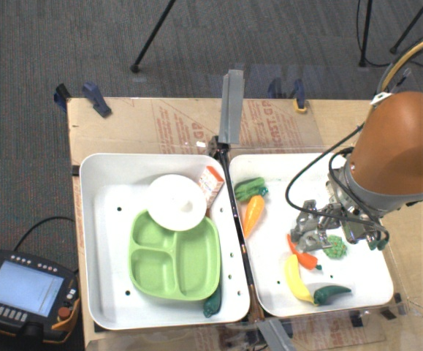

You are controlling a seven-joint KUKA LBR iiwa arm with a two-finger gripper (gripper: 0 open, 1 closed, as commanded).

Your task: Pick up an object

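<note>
Pick not yet made, by the look of it. Tool sat low in the right bin, over the toy food toward the bin's near edge. Broccoli piece lay just beside it, red-orange carrot piece just below, banana nearer the near edge. Nothing visibly lifted. Could not tell the tool's opening, nor any contact.

Grey carpet floor with tripod legs behind a wooden bench.
</note>
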